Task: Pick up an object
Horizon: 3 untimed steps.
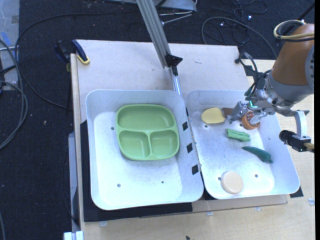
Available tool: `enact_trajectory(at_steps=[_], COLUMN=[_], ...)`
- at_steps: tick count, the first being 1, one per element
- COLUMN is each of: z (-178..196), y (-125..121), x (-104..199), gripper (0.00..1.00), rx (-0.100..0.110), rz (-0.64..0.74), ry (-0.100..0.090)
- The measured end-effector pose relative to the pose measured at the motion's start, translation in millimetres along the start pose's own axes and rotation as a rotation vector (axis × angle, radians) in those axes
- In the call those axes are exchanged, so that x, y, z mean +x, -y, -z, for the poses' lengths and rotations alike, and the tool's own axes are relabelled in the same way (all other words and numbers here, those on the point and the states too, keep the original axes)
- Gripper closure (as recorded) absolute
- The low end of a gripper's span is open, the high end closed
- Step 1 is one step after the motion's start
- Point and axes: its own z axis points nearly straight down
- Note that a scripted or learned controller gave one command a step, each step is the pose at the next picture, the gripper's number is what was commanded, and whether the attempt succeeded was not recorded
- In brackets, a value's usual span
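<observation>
you've got the gripper [243,113] low in the right bin [280,181]; orange ring [250,122] just below-right, yellow piece [213,116] left. finger state: can't tell.

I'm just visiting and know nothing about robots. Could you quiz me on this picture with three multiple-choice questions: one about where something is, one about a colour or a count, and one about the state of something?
1. Where does the light green three-compartment plastic plate lie?
A. in the left white bin
B. in the right white bin
C. on the bare bench

2. How many loose objects lie in the right white bin?
A. two
B. five
C. eight

3. How does the green plate sit?
A. flat, open side up
B. flipped upside down
C. leaning on a bin wall

Answers:
1. A: the plate rests inside the left white bin.
2. B: a yellow rounded piece, an orange ring-shaped piece by the gripper, a light green short block, a dark green pointed piece and a cream round disc.
3. A: its three hollows face the camera.
</observation>
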Motion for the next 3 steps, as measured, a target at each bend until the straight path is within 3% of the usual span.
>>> enact_trajectory(at_steps=[1, 2, 3], z=[1.1, -56.5, -101.6], y=[-0.7, 0.1, -4.4], x=[0.0, -9.1, -10.3], gripper=[0.0, 0.0, 0.0], rx=[-0.002, 0.001, -0.015], rz=[0.0, -0.002, 0.0], ry=[0.0, 0.001, 0.007])
